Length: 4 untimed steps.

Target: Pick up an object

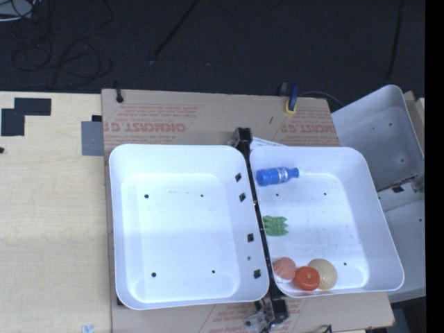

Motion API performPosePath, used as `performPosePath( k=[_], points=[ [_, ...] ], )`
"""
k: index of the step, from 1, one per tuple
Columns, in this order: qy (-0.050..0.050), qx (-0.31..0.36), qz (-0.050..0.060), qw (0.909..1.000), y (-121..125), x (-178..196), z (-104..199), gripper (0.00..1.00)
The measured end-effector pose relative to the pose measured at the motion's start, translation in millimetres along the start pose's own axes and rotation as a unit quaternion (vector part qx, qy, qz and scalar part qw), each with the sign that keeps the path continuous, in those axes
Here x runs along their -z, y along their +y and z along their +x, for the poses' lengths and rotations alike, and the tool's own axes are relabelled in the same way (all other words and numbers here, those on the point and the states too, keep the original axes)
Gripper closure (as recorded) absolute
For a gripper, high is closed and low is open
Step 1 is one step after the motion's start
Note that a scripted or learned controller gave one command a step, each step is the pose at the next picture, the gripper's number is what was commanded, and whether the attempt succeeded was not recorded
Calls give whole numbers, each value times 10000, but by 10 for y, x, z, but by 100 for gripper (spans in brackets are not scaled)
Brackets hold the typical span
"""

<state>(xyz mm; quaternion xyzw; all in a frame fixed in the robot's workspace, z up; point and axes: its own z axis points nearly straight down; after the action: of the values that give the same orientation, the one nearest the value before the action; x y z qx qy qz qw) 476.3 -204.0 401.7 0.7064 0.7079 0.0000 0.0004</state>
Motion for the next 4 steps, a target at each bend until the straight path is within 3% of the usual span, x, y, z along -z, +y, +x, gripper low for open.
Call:
performPosePath(
  k=[1, 2, 3, 4],
  points=[
    [1, 0, 2, 10000, -3, 232, 21, 100],
    [2, -16, 18, 10000, -4, -42, -100, 100],
    [0, 0, 2, 10000, -3, 168, -23, 100],
    [1, -14, 17, 10000, -4, -1, -98, 100]
  ],
)
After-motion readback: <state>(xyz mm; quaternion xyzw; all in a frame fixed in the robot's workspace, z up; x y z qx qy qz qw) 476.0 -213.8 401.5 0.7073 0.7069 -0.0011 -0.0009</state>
